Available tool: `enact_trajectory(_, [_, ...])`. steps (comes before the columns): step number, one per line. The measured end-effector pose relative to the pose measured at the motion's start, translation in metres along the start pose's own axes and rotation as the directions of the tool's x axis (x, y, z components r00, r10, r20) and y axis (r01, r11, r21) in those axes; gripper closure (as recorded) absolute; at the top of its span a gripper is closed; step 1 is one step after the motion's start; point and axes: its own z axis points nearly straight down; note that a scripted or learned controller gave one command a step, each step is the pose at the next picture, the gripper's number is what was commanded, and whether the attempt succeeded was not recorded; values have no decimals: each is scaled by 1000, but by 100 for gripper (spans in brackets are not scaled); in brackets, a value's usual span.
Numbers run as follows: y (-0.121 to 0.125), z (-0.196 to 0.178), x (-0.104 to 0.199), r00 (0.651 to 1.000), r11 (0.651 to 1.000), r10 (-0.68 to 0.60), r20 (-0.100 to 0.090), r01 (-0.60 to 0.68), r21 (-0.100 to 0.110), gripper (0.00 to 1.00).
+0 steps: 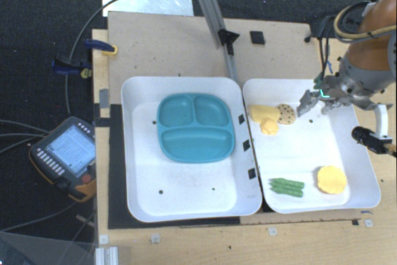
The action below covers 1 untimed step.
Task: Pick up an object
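The two-finger metal claw (pixel 314 103) hung over the upper part of the right-hand shallow white plastic bin (pixel 356 152), at the end of the grey arm with its orange band (pixel 372 40) that came in from the right. Its two grey fingers (pixel 305 103) stood a little apart, slanting down and to the left, and nothing lay between them; the gap looked narrow rather than wide. Just to the left of the claw, near but not touching it, sat a small round tan cookie with dark specks (pixel 285 113). Touching the cookie on its far side from the claw lay a pale yellow lumpy piece of toy food (pixel 263 113), and a smaller round yellow piece (pixel 269 127) rested against that one's lower edge. Farther from the claw, below it and toward the near side of the same bin, lay a flat round yellow disc (pixel 332 180), and to the left of the disc a bunch of green toy beans (pixel 287 187), the two well apart. Well to the left of the claw, past the wall where the bins met, the left-hand shallow white plastic bin (pixel 142 189) held a teal plastic plate with three compartments (pixel 196 127).
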Motion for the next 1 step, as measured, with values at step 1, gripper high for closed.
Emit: enact_trajectory(1, [1, -1, 0, 1000, 1000, 0, 0, 0, -3, 0])
